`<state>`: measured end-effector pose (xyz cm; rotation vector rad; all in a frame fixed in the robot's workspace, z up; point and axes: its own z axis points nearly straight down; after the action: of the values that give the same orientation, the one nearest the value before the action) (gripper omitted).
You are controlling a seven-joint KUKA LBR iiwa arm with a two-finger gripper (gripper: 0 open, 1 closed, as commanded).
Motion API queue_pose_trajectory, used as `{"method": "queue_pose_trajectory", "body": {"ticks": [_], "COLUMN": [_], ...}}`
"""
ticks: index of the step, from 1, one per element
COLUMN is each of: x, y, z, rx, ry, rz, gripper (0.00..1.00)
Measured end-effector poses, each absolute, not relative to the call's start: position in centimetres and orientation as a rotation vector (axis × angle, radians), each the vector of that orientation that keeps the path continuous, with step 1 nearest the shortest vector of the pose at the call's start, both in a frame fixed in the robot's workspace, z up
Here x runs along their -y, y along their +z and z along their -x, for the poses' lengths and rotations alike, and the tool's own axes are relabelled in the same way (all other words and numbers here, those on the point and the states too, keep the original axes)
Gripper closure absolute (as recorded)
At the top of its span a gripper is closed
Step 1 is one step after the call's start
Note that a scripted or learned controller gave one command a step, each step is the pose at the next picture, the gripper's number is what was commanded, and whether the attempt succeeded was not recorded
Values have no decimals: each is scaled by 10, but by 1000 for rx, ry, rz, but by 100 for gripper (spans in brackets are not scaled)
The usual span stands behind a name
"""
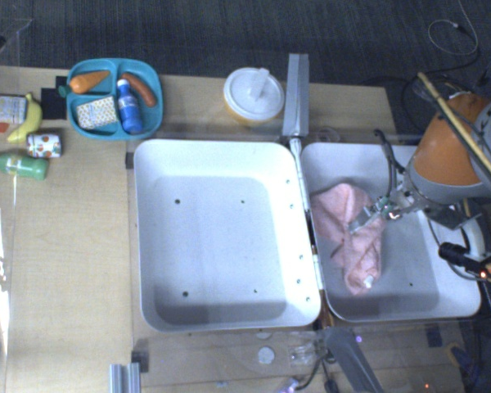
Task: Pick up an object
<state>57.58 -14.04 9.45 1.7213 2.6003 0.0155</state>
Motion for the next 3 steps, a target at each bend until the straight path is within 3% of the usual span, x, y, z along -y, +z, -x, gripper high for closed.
{"method": "queue_pose_trajectory", "body": {"ticks": [1, 3], "x": [142, 94], "y": [93, 94], "z": [-607, -624], "rx": [-2481, -2602], "ry": [13, 12], "rz": [-1903, -1727], "gripper": [0, 0]}}
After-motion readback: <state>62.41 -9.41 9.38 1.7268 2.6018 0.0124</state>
